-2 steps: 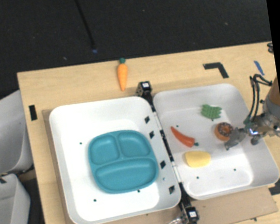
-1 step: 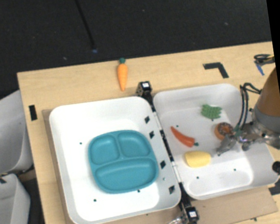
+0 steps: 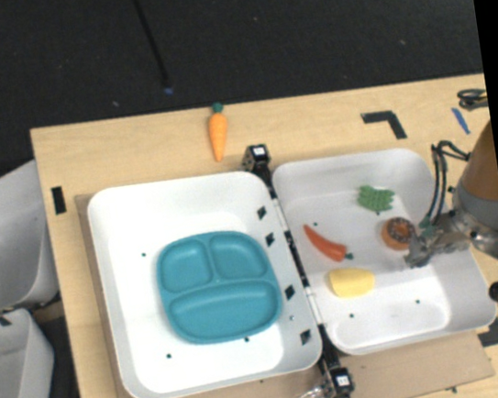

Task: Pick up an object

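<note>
The right bin [image 3: 388,323] holds a red chili pepper [image 3: 325,242], a yellow lemon-like piece [image 3: 351,282], a green leafy piece [image 3: 376,198] and a small brown round object [image 3: 397,232]. My gripper [image 3: 418,254] hangs low in the right part of this bin, just below and to the right of the brown object, with the arm coming in from the right edge. No object shows between its fingers. The yellow piece lies to its left, well apart.
The left bin [image 3: 132,350] holds a blue divided plate [image 3: 217,285]. An orange carrot [image 3: 218,133] lies on the bench behind the bins. Black clips [image 3: 256,156] sit along the seam between the bins. Cables run beside the arm at the right.
</note>
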Controlling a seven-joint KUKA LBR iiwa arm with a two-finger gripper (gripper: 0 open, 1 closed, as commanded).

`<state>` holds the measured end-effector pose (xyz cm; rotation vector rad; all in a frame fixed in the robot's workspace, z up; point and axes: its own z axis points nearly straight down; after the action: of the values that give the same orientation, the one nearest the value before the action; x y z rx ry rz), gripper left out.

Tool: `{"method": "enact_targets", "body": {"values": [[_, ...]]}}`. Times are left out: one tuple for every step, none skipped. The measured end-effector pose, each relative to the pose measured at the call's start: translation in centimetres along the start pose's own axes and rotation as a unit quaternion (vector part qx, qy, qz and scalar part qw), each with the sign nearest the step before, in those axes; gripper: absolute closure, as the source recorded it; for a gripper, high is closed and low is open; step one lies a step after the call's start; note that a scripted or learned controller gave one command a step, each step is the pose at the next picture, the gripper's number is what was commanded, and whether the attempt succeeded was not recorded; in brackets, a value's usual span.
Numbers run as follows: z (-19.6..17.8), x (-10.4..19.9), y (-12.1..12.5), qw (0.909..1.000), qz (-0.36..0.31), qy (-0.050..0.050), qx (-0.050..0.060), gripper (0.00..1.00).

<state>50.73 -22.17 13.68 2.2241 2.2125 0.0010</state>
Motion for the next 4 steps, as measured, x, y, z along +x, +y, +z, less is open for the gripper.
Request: {"method": "enact_targets", "body": {"values": [[-6.2,0.4,-0.1,1.0,-0.004,-0.001,-0.002,1.0],[-11.4,0.1,1.0,1.0,-0.004,-0.001,-0.002,1.0],[-14.6,-0.1,1.1,1.0,-0.004,0.0,0.0,1.0],[-13.4,5.5,2.9,1.0,-0.006,0.002,0.001,1.0]]}}
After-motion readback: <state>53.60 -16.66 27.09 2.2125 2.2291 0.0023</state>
